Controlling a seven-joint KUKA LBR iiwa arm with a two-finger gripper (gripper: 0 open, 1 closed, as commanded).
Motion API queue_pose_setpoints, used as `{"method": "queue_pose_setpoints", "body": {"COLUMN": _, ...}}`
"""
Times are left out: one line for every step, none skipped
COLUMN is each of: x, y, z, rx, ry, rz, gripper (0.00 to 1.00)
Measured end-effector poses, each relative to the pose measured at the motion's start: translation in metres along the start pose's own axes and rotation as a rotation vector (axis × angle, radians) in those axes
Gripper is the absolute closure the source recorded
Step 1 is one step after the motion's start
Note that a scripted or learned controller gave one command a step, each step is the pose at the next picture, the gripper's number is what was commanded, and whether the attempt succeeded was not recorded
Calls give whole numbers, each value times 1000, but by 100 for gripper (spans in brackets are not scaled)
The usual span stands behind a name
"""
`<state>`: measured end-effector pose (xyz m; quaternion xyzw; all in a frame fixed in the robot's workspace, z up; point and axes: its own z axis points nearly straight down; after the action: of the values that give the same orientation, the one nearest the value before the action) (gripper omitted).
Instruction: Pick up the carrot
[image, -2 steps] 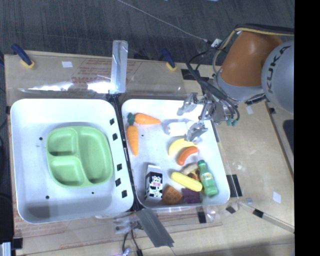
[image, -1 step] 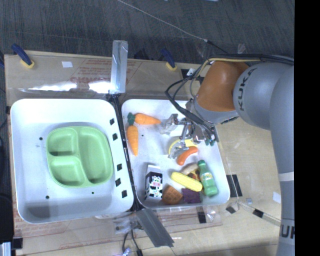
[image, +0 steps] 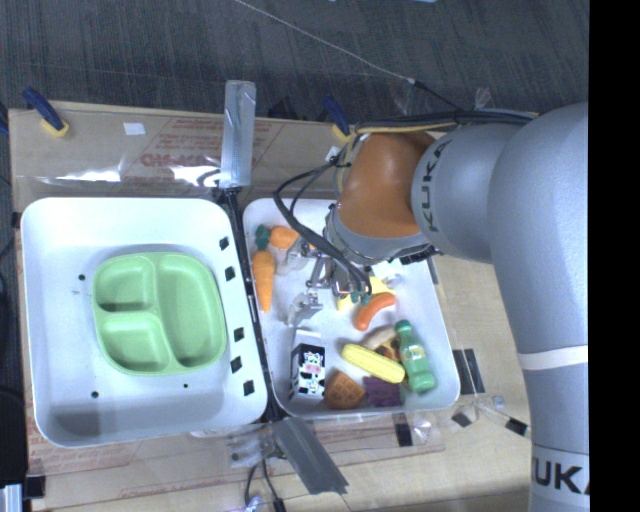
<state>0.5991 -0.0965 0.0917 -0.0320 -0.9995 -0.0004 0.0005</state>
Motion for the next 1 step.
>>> {"method": "queue_pose_setpoints", "body": {"x": -32, "y": 0, "z": 1, "rx": 2, "ry": 16, "rz": 302, "gripper": 0}}
